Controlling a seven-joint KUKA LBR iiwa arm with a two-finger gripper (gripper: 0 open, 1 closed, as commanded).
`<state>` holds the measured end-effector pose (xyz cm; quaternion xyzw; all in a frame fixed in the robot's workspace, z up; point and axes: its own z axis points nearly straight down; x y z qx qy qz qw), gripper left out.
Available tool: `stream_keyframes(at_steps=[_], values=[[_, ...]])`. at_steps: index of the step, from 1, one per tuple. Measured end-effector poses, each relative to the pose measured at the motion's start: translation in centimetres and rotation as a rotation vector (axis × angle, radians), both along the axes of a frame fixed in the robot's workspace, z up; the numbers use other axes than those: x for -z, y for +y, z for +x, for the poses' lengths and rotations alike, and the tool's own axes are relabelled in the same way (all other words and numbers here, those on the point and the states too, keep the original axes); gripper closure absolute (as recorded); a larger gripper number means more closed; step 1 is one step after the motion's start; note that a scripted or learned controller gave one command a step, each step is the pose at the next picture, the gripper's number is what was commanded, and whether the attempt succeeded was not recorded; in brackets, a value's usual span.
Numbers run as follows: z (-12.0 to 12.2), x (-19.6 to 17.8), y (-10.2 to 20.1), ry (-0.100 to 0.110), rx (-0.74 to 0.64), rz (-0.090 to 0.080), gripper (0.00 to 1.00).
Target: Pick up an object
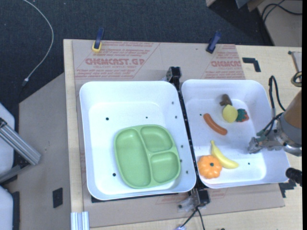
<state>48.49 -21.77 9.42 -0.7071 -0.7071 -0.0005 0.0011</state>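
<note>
The right bin (259,174) holds an orange sausage (214,124), a yellow banana (222,157), an orange pumpkin (209,166), a yellow round fruit (230,113) beside a small red and green item (241,115), and a brown piece (225,100). My gripper (256,145) hangs over the right side of this bin, right of the banana and apart from it. Nothing shows between its fingers.
The left bin (96,109) holds a green divided plate (146,155). A black clamp (173,74) sits between the bins at the back. Blue clips (213,41) hold the cardboard board's far edge. Black cables (272,87) run by the right bin's rim.
</note>
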Motion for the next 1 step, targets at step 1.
stream_keyframes(at_steps=[1], values=[[-0.47,-5.55,0.8,-0.005,-0.001,-0.005,1.0]])
